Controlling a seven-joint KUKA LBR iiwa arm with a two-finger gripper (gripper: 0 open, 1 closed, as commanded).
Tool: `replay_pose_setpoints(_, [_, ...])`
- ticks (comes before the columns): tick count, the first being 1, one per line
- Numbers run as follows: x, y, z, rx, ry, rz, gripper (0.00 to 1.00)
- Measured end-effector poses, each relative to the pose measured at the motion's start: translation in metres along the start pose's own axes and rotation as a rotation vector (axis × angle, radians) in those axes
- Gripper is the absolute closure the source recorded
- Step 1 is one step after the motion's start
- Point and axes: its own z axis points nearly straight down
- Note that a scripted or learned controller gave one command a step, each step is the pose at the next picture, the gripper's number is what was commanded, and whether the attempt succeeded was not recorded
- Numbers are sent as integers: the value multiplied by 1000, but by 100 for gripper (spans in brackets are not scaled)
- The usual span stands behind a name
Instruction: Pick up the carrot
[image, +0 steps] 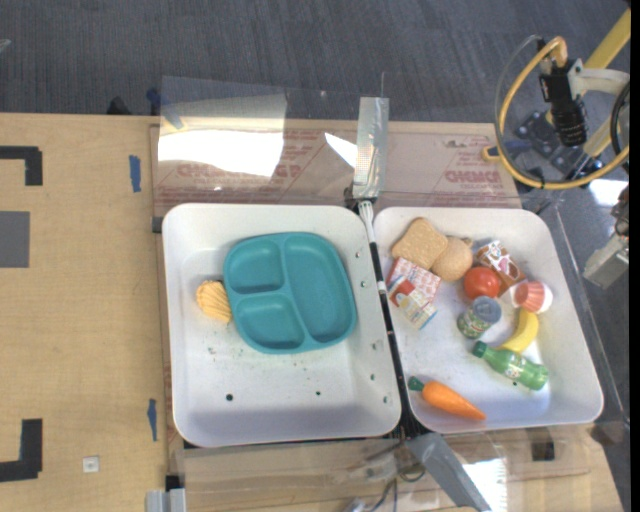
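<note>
Carrot (452, 398) lies loose on the floor of the right bin (578, 300), front-left corner, near the green bottle (512, 365); nothing touching it; my read: approach, grasp and lift all outstanding.

Two white bins (190, 400) are being seen, with one teal tray (290, 290), one shell (213, 299), one carrot (450, 398), one banana (522, 331), one green bottle (512, 366), one tomato (482, 282).

carrot (452, 398) alone at right bin's front-left corner, bin walls close by, green bottle (512, 366) near, open above
</note>
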Motion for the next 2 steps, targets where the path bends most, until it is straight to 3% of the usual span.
replay_pose_setpoints(1, [4,8,111,1,-15,-322,100])
replay_pose_setpoints(2, [4,4,99,7,-10,-325,100])
